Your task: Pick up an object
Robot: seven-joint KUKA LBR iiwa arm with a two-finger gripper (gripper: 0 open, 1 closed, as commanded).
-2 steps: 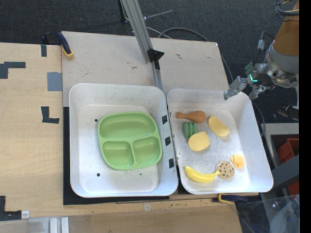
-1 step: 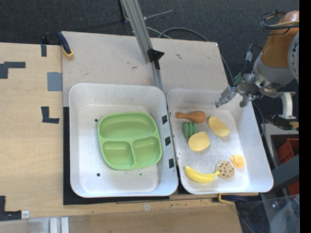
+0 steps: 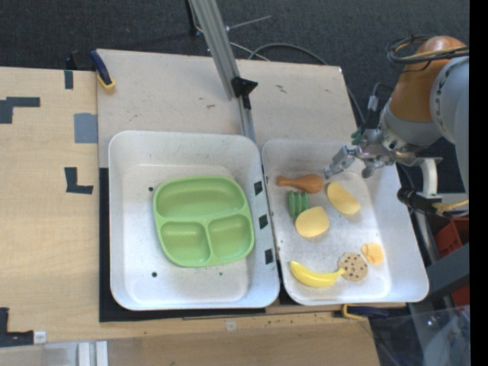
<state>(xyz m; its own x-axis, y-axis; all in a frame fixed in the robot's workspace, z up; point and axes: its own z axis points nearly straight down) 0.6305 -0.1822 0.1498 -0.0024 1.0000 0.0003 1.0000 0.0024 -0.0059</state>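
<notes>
Gripper (image 3: 349,161), fingers apart and empty, hovers at the far edge of the right bin (image 3: 404,269), just beside the drumstick (image 3: 302,181). Left bin (image 3: 122,227) carries a green tray (image 3: 203,220). For a sound grasp, centre the fingers over the drumstick's narrow shaft, then descend before closing.

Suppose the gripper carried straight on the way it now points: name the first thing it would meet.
Probably the brown toy drumstick. The gripper points down-left from the right white bin's upper part, and the drumstick's fat end lies just ahead. Depth is unclear, so it might meet the bin floor first.
</notes>
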